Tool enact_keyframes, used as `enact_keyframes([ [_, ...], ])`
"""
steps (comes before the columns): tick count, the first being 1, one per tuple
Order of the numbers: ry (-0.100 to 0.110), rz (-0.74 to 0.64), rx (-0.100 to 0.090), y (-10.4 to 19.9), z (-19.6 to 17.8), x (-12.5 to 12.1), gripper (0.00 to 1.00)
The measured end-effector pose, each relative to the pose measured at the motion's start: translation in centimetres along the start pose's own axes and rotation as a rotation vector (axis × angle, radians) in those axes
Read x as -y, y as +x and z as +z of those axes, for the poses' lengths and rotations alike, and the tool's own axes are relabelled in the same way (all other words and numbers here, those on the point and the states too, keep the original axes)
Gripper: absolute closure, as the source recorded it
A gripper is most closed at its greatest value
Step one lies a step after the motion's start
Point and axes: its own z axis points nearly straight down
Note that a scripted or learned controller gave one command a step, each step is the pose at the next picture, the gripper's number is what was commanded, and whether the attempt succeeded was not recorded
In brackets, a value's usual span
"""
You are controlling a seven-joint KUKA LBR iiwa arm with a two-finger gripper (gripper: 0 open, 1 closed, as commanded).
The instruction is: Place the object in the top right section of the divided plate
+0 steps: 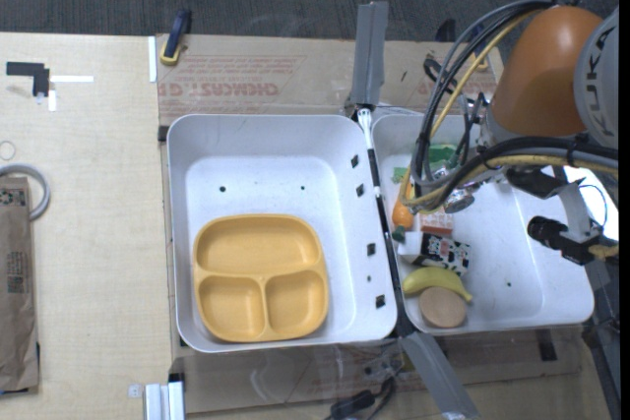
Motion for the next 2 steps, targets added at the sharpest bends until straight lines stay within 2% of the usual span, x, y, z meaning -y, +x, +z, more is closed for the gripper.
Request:
enact_keyframes([
  [1, 0.0, -0.087, 0.0, 8.3, 0.7, 1.2, 1.0],
  [2, 0.001, 0.176, 0.001, 15.3, 0.7, 0.0, 1.0],
])
